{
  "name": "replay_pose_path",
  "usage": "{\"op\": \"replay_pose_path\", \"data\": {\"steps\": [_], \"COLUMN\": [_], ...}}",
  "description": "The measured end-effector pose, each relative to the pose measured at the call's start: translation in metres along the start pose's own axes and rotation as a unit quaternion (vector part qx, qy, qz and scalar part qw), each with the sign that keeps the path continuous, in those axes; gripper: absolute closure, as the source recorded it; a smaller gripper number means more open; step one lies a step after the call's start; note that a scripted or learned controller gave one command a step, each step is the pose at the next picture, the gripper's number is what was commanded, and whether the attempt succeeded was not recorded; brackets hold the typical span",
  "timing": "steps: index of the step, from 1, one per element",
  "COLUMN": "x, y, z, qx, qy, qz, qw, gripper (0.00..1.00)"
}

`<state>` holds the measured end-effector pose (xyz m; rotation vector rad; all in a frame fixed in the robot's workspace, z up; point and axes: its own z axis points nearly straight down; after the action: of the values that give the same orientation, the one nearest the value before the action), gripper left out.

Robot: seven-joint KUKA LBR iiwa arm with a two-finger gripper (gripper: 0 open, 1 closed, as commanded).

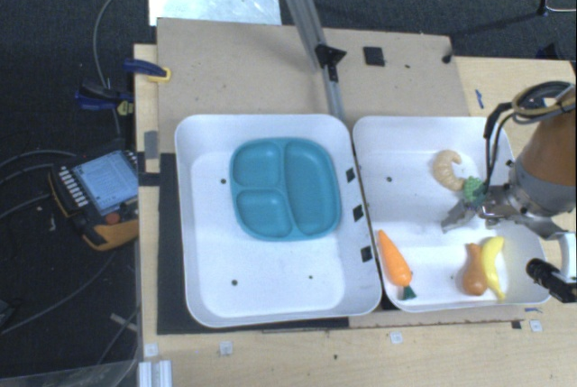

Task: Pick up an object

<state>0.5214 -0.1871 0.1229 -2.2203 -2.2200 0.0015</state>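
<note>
gripper (458,216) sits low in the right bin (406,142), mid-right of frame, its grey fingers pointing left. open or closed: cannot tell, the tips blur together. nothing visible between them. a small green item (472,188) lies just above the gripper, touching or nearly touching the wrist. a pale curled object (447,167) lies just above-left of the green item. a yellow banana (493,263) and a brown-orange piece (474,271) lie side by side, lower right of the bin, below the gripper. a carrot (394,260) lies at the bin's lower left, tilted. left bin (207,277) holds a blue divided plate (285,188), centre of frame.
</note>
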Motion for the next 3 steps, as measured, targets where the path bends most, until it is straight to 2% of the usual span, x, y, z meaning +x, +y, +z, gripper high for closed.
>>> {"op": "replay_pose_path", "data": {"steps": [1,2,3], "x": [0.0,-0.001,-0.001], "y": [0.002,0.005,0.006], "z": [0.036,0.023,-0.042], "qx": [-0.003,-0.008,-0.005], "qy": [0.0,-0.002,-0.002], "qz": [0.0,0.0,-0.003], "qw": [1.0,1.0,1.0], "gripper": [0.0,1.0,1.0]}}
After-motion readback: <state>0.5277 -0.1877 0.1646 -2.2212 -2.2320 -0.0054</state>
